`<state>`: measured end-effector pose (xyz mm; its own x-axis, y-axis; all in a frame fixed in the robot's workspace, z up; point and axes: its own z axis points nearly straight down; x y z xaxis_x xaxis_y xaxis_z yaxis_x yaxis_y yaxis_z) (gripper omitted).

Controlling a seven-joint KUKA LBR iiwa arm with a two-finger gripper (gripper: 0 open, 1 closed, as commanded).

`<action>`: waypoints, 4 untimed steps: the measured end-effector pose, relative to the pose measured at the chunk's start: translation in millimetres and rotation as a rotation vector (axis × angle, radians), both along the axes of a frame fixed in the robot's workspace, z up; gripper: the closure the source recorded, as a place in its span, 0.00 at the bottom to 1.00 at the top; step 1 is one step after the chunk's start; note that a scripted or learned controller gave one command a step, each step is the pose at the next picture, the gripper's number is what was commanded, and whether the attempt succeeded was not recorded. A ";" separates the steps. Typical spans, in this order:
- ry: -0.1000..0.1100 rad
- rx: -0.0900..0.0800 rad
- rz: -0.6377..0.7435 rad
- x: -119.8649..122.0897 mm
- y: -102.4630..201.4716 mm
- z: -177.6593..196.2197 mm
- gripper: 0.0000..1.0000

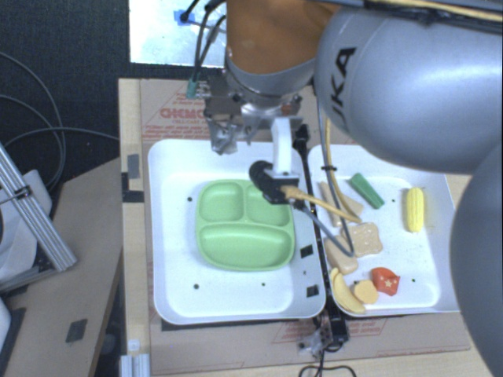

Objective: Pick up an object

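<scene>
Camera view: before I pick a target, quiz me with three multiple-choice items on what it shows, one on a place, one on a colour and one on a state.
1. Where does the green plate lie?
A) in the left bin
B) in the other bin
C) on the bench outside both

2. The corn cob in the right bin is:
A) red
B) yellow
C) blue

3. The green plate is:
A) standing on its edge
B) flipped upside down
C) flat, hollows facing up

Answers:
1. A, since white bin floor shows around the plate on the left side.
2. B, since the cob is plainly yellow, near that bin's far right.
3. C, since its three hollows and the ridges between them face the camera.
</scene>
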<state>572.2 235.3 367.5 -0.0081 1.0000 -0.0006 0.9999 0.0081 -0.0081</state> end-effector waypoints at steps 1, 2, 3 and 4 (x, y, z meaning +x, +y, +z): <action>-0.002 -0.003 -0.009 96.9 -3.3 -177.6 1.00; -0.007 -0.003 -0.016 84.5 -99.9 -174.3 1.00; -0.004 0.001 -0.004 44.4 -71.9 -191.1 1.00; -0.004 0.003 -0.003 -76.7 -82.5 -113.7 1.00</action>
